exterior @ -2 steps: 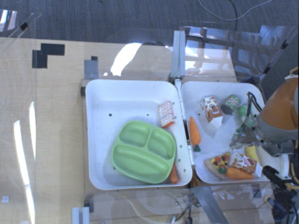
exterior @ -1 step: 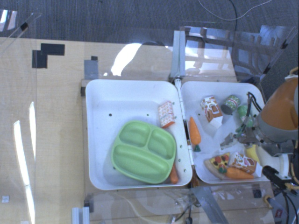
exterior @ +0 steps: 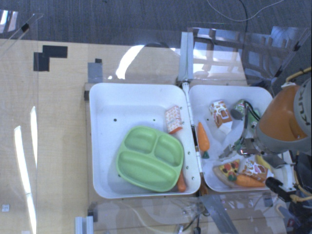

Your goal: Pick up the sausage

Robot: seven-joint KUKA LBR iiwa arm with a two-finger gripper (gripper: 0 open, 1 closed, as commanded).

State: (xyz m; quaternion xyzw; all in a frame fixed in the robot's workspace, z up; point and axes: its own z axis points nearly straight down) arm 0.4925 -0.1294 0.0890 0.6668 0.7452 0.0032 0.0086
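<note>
2 bins side by side: left bin (exterior: 105,130) and right bin (exterior: 265,95), touching along the middle wall. Left bin has 1 green plate (exterior: 148,160) with 3 compartments, lying flat at the bottom right of the bin. An orange-brown piece that looks like the sausage (exterior: 181,183) lies in the left bin, against the plate's lower right edge and close to the middle wall, partly hidden by the plate. 1 small red-and-white box (exterior: 172,119) sits just above the plate, beside the middle wall. In the right bin, a carrot (exterior: 203,138) lies along the left wall, green end down. A little house-shaped box (exterior: 220,113) is near the top. A pizza slice (exterior: 225,171), a printed packet (exterior: 254,167) and an orange piece (exterior: 248,181) crowd the bottom edge. The arm (exterior: 287,116) comes in from the right over the right bin. The gripper (exterior: 233,151) is low over the middle of the right bin, just above the pizza slice, well apart from the sausage. Can't tell if it is open or closed; nothing visibly held.
</note>
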